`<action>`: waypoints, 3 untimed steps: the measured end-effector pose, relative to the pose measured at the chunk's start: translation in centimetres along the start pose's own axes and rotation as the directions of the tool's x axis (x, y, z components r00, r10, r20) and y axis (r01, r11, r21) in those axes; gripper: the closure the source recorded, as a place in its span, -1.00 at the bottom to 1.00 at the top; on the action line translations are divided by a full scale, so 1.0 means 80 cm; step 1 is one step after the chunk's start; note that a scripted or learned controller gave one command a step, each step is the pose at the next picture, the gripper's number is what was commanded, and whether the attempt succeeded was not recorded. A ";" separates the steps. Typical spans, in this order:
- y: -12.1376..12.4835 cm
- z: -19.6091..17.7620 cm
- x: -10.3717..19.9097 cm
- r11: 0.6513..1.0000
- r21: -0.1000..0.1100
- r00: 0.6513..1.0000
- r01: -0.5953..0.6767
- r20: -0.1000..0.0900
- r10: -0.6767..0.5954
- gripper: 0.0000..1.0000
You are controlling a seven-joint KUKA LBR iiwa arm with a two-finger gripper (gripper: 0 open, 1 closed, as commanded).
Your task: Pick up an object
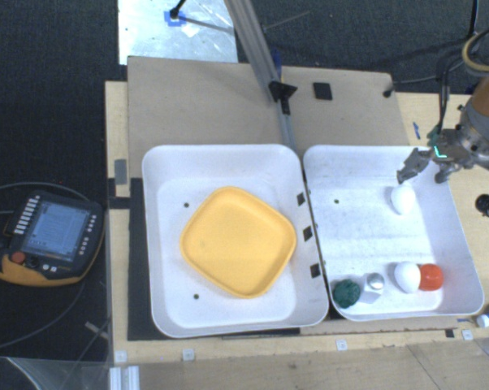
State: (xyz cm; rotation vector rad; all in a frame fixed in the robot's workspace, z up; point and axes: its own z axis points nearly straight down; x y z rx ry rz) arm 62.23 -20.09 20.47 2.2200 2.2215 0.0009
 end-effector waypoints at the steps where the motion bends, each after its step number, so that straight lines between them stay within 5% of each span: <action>1: 0.000 0.000 0.000 1.000 0.000 1.000 0.000 0.000 0.000 -1.00; 3: -0.002 0.116 0.012 1.000 0.003 1.000 -0.001 0.000 0.001 -1.00</action>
